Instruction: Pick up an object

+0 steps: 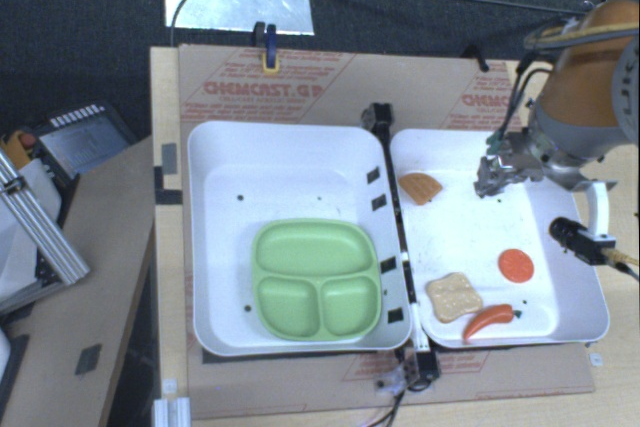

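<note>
White plastic bins sit side by side on your bench, w/ a black clip strip running along the seam between them. The shallow white left bin [215,175] carries a pale green three-compartment plastic tray [317,277], lying flat toward the near side, close to the divider. The shallow white right bin [590,310] has four small food-like items spread out. A tan, rounded pastry-shaped piece [421,186] lies near the far-left part of that bin, just beside the divider. A flat red-orange round disc [516,264] sits toward the middle-right. A beige toast-shaped slab [454,296] rests near the front-left corner, and a curved red-orange chili-pepper piece [489,319] lies just in front of it, the two close together, contact unclear. Your grey arm w/ the orange band [585,85] comes in from the right, and its dark two-finger gripper [492,179] hangs over the far part of the right bin, to the right of the pastry piece and apart from it. Nothing shows between the gripper's tips; the view is too coarse here, so you can't tell if they're spread or closed. A black cylindrical attachment [575,237] sticks out lower on the arm side, over the bin's right part, near the disc.
</note>
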You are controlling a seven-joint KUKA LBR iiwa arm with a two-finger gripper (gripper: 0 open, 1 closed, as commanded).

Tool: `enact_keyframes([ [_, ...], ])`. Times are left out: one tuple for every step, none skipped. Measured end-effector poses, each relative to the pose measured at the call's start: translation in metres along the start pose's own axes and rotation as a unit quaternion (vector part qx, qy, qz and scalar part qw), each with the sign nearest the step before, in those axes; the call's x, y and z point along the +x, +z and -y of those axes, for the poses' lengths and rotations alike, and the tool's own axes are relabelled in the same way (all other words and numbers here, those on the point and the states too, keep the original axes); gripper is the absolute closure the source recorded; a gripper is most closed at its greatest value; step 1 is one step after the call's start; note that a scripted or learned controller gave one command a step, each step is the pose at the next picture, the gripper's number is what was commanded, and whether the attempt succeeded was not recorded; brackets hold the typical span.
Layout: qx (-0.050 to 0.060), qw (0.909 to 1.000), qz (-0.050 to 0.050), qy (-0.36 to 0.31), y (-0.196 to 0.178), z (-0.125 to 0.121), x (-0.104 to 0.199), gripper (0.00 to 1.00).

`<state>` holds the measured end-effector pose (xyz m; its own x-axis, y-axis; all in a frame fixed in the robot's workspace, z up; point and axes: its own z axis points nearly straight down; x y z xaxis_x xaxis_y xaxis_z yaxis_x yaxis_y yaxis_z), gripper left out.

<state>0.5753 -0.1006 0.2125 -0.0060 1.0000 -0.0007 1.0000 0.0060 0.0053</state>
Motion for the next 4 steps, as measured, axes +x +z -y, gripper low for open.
enact_keyframes([
  [0.0, 1.0, 0.0, 0.0, -0.028, -0.001, 0.0, 1.0],
  [0.002, 1.0, -0.001, -0.002, -0.025, 0.007, 0.062, 1.0],
  [0.002, 1.0, -0.001, -0.001, -0.012, 0.011, 0.113, 1.0],
  [0.002, 1.0, -0.001, -0.002, -0.02, 0.006, 0.164, 1.0],
])
